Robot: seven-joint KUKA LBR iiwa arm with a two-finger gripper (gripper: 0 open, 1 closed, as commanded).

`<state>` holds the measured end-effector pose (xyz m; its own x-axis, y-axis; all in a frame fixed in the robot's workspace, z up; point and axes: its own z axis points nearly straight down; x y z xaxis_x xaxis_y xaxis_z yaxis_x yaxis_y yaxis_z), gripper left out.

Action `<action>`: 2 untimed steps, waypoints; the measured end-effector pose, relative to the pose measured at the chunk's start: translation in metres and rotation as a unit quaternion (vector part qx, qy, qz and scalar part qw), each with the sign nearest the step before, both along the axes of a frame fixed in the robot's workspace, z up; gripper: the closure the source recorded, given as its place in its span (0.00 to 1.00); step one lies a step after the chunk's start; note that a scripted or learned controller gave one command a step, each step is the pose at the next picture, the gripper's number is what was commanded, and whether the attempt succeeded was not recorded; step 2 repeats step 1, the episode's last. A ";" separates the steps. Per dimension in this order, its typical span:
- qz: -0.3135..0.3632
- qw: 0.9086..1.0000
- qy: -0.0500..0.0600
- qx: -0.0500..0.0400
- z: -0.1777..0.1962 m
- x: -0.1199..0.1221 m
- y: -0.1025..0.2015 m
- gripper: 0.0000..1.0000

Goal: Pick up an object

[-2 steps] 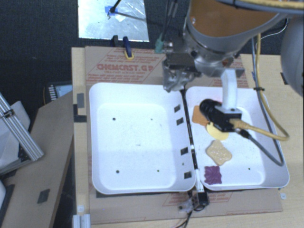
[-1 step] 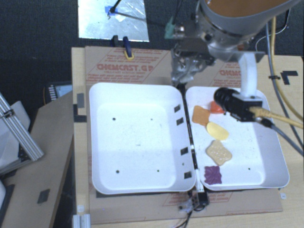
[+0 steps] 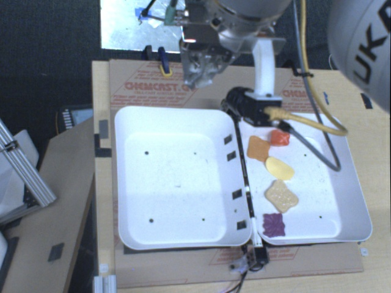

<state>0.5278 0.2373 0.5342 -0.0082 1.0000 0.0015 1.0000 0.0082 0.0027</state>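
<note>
Right bin (image 3: 342, 182): yellow piece (image 3: 280, 168) well below hand (image 3: 198, 72), its grip indiscernible.

Lighting: even overhead illumination is falling across the bench, bright on the two shallow white plastic bins (image 3: 177, 182), which are verging on overexposure with a faint bluish cast. Surroundings: the dark floor at left and top is staying dim. Glare: a pale rectangular patch of floor (image 3: 131, 17) at upper left is shining strongly. Shadows: soft and short. Focus: the large grey arm housing (image 3: 360, 41) at upper right is appearing blurred. Overall sharpness: modest, slightly grainy.
</note>
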 end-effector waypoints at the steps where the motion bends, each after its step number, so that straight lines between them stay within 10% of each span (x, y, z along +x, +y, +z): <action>1: -0.002 1.000 0.000 0.000 0.001 -0.001 -0.003 0.00; 2: -0.002 1.000 0.000 0.000 0.001 -0.001 -0.003 0.00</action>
